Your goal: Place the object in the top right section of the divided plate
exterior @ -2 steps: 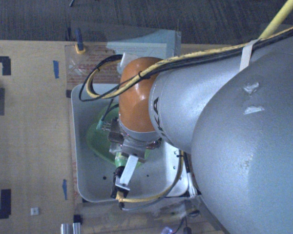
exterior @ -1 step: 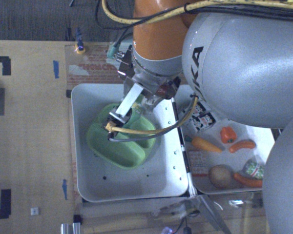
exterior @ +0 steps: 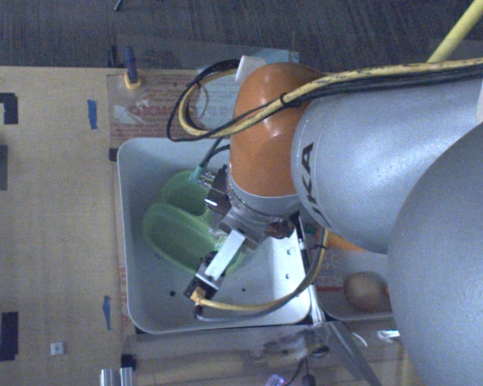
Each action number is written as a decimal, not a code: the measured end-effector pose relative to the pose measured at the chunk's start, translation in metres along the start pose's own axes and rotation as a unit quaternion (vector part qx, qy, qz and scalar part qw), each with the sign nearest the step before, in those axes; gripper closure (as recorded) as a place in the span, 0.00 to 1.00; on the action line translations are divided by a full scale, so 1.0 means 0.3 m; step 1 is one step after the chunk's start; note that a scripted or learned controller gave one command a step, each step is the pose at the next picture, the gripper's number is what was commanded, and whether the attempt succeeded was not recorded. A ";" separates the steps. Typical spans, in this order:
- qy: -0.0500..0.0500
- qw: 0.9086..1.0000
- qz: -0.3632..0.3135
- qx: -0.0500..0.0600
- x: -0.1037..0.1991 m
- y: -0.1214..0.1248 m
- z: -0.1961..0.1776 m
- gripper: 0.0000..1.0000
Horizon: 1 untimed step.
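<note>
Near bin wall [exterior: 122,215], green plate [exterior: 171,230]

You can read the black letters "KA" [exterior: 307,164] on the grey arm [exterior: 378,151], beside its orange band [exterior: 266,127]. Nothing else is legible.

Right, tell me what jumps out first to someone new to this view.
The grey arm with its orange band dominates, reaching in from the right and hanging over the white bin at the middle of the view. Under its wrist lies a green divided plate, partly hidden. A brown rounded thing sits in the other bin, close beside the arm.
</note>
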State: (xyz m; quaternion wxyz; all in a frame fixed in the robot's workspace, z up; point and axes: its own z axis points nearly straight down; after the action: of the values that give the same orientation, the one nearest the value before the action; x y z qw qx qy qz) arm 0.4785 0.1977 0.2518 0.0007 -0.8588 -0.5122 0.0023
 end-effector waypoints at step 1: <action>0.002 0.961 0.276 -0.001 -0.127 0.071 -0.252 1.00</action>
State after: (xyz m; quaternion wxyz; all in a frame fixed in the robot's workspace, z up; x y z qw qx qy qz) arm 0.4796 0.1540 0.3276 -0.0001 -0.9668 -0.2554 0.0002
